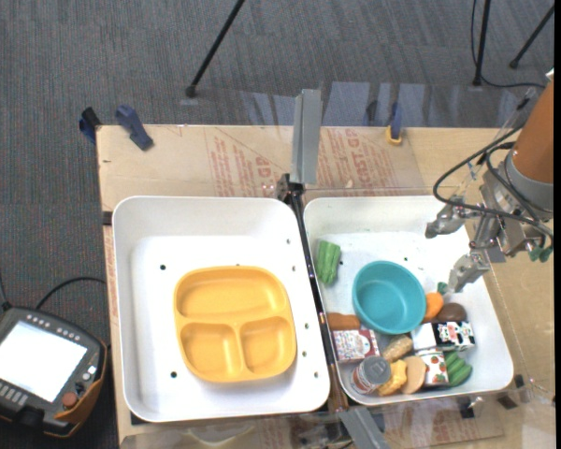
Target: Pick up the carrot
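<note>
The carrot is a small orange piece in the right bin, wedged against the right side of a teal bowl. My gripper hangs over the right part of that bin, just above and to the right of the carrot. Its two fingers are spread apart and open, with nothing between them. The lower fingertip sits close above the carrot.
The right bin also holds a green vegetable at its left wall and several food packs, a can and small items along its front. A yellow divided plate lies in the left bin. Cables loop near the wrist.
</note>
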### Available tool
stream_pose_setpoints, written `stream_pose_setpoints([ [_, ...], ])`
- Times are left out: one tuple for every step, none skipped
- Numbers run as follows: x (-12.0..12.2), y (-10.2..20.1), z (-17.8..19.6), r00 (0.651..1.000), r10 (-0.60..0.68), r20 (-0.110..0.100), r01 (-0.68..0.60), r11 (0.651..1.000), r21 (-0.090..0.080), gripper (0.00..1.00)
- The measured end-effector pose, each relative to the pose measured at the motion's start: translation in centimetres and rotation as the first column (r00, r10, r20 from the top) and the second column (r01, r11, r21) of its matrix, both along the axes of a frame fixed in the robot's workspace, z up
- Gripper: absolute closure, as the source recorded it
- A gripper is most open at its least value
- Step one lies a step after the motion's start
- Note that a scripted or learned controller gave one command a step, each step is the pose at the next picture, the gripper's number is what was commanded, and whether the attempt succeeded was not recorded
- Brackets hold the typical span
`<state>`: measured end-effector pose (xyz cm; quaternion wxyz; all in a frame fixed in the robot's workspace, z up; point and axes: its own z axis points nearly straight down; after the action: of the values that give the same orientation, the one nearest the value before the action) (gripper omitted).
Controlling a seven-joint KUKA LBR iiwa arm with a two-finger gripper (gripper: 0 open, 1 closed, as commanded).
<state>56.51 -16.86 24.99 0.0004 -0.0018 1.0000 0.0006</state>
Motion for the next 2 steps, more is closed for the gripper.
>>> stream_pose_setpoints([
  [1.9, -3.0, -12.0, 0.996, 0.092, -0.012, -0.092, 0.996, 0.006, 0.00],
  [1.0, -3.0, -14.4, 1.000, -0.009, 0.006, 0.009, 1.000, -0.002, 0.00],
])
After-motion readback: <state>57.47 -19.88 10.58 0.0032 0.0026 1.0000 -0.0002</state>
